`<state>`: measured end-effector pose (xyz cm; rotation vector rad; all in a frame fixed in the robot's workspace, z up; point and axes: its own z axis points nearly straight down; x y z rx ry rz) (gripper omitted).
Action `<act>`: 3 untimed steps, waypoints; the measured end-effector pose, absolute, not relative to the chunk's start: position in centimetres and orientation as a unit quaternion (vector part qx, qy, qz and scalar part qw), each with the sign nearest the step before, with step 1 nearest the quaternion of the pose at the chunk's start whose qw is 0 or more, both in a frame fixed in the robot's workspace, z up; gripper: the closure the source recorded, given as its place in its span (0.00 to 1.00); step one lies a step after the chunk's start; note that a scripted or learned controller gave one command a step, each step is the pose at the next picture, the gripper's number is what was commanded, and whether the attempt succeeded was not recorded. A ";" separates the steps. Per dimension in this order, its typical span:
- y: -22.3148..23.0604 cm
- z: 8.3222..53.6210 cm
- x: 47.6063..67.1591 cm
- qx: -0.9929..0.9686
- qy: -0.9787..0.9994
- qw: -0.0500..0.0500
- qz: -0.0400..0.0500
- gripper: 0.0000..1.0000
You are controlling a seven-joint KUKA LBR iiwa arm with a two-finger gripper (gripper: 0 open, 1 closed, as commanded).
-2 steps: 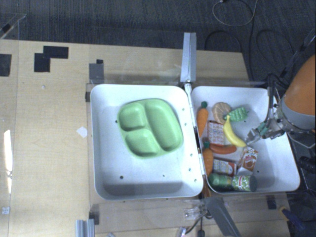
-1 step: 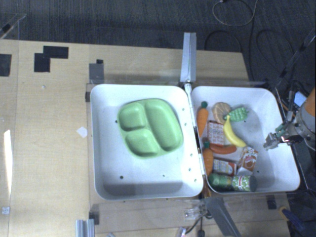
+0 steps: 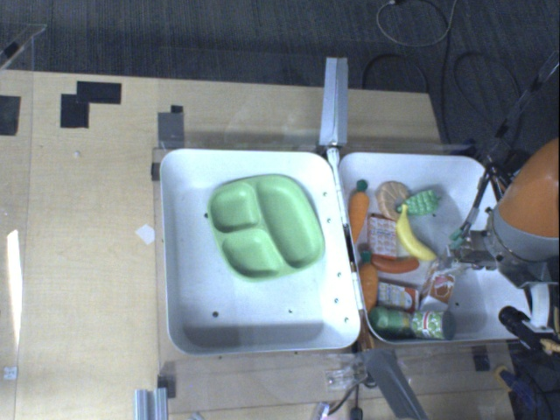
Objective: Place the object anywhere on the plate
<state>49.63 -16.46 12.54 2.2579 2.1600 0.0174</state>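
A light green plate with three compartments lies in the left bin, and nothing rests on it. The right bin holds toy foods: a yellow banana, two orange carrots, a round tan cookie, a green spiky piece, a red sausage, printed packets and a green can. My gripper reaches in from the right and hangs low over the right bin, just right of the banana and above a small red-and-white packet.
A metal divider post stands between the bins at the back. The arm's grey body and orange band cover the right bin's right side. Cables lie on the dark floor behind the bench.
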 end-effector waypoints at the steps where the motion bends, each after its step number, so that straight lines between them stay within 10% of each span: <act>1: -11.0 25.3 50.0 0.668 0.744 0.002 0.001 1.00; 3: -11.1 33.7 52.4 0.838 0.546 0.001 0.000 1.00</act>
